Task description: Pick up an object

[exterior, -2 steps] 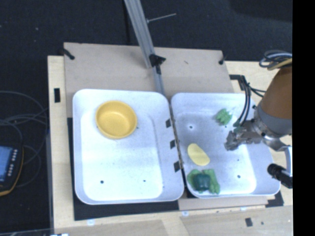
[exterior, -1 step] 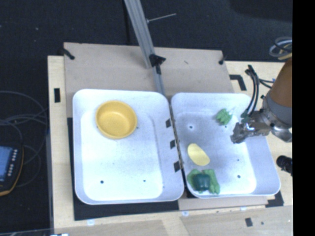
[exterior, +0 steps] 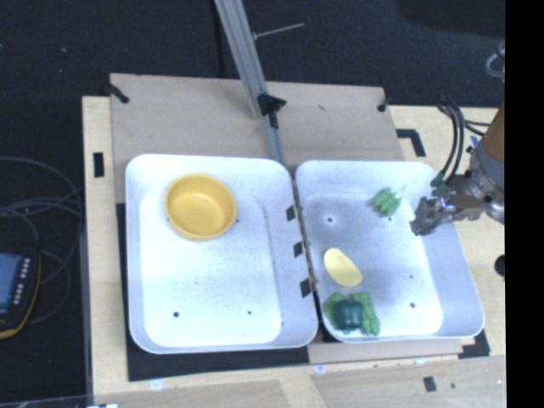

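The right bin (exterior: 442,304) holds a small light green object (exterior: 388,201) near its back, a pale yellow piece (exterior: 342,267) in the middle left, and a dark green object (exterior: 350,313) at the front. In the left bin (exterior: 212,313) sits a yellow bowl (exterior: 201,206). My gripper (exterior: 427,219) hangs over the right bin's right side, just right of the light green object and apart from it. Nothing shows between its fingers.
A grey metal rail (exterior: 242,45) runs from the top down to the gap between the bins. Cables (exterior: 455,138) trail at the right beside the arm. A handheld pendant (exterior: 15,283) lies at the far left, off the bench.
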`<state>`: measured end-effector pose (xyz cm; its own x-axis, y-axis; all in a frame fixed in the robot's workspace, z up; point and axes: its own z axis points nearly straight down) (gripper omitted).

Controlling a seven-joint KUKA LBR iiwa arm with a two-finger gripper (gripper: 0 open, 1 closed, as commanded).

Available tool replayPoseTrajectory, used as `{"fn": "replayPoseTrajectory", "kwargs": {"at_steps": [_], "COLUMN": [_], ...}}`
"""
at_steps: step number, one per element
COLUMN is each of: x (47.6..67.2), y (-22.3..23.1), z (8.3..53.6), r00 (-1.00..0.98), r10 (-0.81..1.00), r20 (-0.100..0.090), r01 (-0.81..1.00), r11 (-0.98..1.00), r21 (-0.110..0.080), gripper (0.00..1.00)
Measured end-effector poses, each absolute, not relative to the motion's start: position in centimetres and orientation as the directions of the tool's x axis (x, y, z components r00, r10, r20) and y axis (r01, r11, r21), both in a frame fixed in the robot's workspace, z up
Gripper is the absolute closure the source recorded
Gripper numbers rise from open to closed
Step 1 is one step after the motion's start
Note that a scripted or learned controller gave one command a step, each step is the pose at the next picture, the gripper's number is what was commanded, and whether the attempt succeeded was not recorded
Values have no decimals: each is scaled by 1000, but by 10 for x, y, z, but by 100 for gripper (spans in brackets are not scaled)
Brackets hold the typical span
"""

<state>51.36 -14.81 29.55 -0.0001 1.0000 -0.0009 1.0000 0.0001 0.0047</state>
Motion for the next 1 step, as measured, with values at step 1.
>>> {"fn": "replayPoseTrajectory", "kwargs": {"at_steps": [1], "x": [539], "y": [-101], "z": [293], "r00": [-4], "r10": [1000], "r20": [0], "r01": [1000], "r11": [4], "r21": [1], "gripper": [100]}}
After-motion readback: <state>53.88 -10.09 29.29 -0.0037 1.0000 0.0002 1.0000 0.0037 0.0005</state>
